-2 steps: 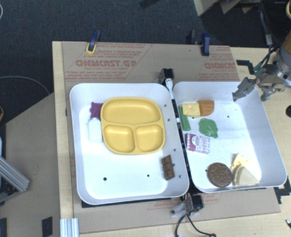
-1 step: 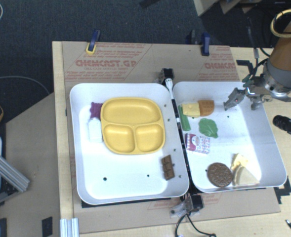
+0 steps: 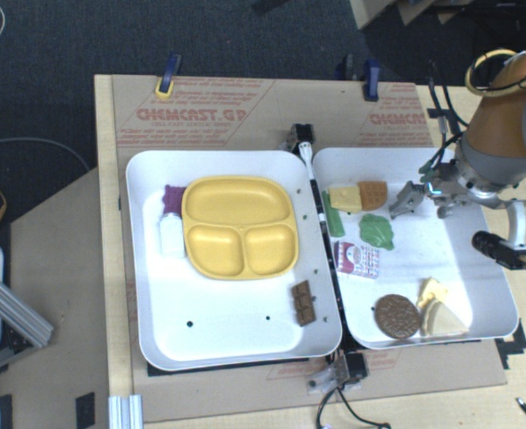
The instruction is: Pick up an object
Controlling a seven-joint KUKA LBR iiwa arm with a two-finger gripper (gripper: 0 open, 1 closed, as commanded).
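Note:
The right bin [image 3: 477, 280] holds a pale yellow block [image 3: 344, 198], a brown block [image 3: 373, 194], a green lump [image 3: 377, 231], a thin green strip [image 3: 335, 220], a red-and-white packet [image 3: 356, 259], a round brown cookie [image 3: 396, 316] and pale yellow wedges [image 3: 437, 304]. My gripper [image 3: 426, 202] hangs over the bin's upper part, just right of the brown block. Its fingers are spread, so it is open, with nothing between them.
The left bin [image 3: 227, 338] carries a yellow divided plate [image 3: 240, 225], a purple item [image 3: 173, 197], a white bottle [image 3: 171, 235] and a brown chocolate bar [image 3: 304, 302]. Clamps [image 3: 166, 77] sit along the bench's far edge. The arm's body [image 3: 499, 132] overhangs the right bin's far right corner.

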